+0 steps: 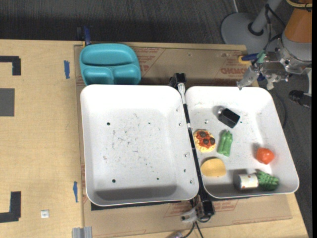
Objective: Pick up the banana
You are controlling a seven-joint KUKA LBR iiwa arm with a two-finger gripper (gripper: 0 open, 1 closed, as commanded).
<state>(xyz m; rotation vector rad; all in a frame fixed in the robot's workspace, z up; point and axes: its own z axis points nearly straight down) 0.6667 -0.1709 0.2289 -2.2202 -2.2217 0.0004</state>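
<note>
Not making out a banana shape with any certainty. Finding the nearest match in colour in a yellow-tan rounded toy (pixel 214 167), lying flat in the right bin (pixel 281 133) near its front left corner and looking plain, dull and rather bun-like, not long or curved.

Touching or almost touching its upper edge, a toy pizza slice (pixel 204 140) with red and yellow topping. Lying just right of the pizza, a green toy vegetable (pixel 225 144), pointing front to back. Sitting further back, near the bin's middle, a small black block (pixel 229 117) with a grey end. Resting well apart, toward the right wall, a red toy tomato (pixel 265 155). Lying along the front wall, a small white can (pixel 247 181) on its side, touching a green toy broccoli (pixel 268 181).

Standing beside it, sharing the middle rim, the left bin (pixel 89 133), showing a scuffed white floor with dark specks. Sitting behind the left bin on the desk (pixel 39 133), a teal divided tray (pixel 109 63).

Hovering over the right bin's back right corner, the tool (pixel 253 78), well apart from every toy; not showing clearly enough to tell how far open it is or whether it has hold of anything.
</note>
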